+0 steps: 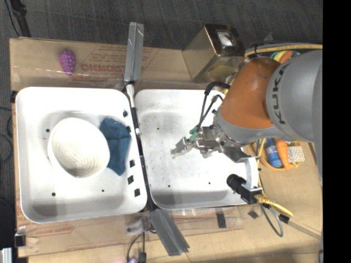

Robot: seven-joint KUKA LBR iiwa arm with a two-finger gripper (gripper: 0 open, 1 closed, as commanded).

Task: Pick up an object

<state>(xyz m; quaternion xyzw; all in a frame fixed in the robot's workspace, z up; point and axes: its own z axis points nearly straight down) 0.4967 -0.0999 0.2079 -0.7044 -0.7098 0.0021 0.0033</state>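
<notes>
— Camera view, checked: blue cloth (116,144) touching white ribbed dome (78,146) in left bin (33,207); gripper (179,148) above right bin (175,182), opening impossible to tell.
— Understood. Should have crossed over, then descended on cloth's middle.

Even overhead light, bright white bins (33,147) slightly glaring, soft shadows, mild blur

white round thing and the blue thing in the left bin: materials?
White round thing: looks woven or coiled, like straw or cord, matte; faint concentric ridges show on its domed top. Could be a hat or a basket, I can't tell which.
Blue thing: soft cloth, matte teal; it lies crumpled with folds and an irregular outline, its edge against the white one.
</notes>
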